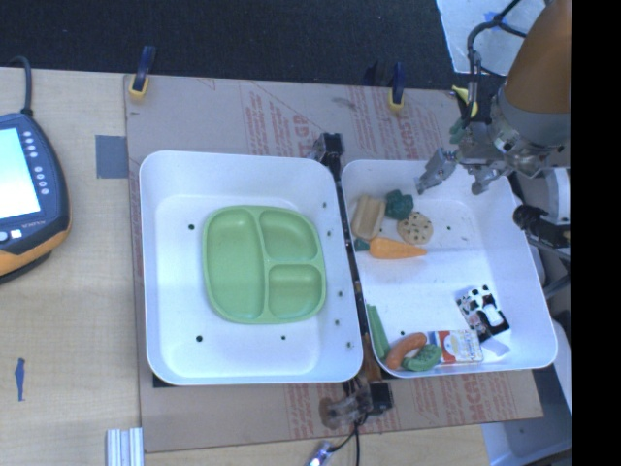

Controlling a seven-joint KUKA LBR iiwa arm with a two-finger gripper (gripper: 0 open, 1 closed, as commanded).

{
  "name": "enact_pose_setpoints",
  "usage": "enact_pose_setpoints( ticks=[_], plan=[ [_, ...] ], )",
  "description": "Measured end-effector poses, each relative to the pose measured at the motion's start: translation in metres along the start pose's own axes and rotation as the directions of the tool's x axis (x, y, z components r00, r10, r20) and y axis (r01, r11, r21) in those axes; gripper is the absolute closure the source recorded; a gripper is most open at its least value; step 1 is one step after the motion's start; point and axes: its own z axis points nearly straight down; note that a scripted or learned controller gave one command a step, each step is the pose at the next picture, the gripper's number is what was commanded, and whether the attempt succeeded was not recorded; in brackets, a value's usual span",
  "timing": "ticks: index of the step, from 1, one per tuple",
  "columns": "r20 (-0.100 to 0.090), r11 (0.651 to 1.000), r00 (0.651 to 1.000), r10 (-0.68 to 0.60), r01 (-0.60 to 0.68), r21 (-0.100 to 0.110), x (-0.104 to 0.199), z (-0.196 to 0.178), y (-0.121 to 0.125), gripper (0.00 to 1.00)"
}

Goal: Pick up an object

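Smooth orange tapered plastic carrot (396,249), round speckled biscuit (414,227) in right shallow white bin (524,260). Grey metal end effector (458,175) above far rim, fingers spread wide, holding nothing.

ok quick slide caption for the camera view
Pincer poised above the right bin of toy food; green tray in the left bin.

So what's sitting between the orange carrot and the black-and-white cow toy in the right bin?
In the camera view, nothing: only bare white bin floor lies between the carrot and the cow toy.
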Motion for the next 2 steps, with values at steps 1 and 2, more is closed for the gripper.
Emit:
enact_pose_setpoints(
  ticks=[1, 2],
  plan=[
    [0.001, 1.000, 1.000, -0.002, 0.002, 0.002, 0.018, 0.003, -0.012, 0.00],
    [0.001, 1.000, 1.000, -0.004, 0.004, 0.003, 0.020, 0.076, 0.013, 0.00]
  ],
)
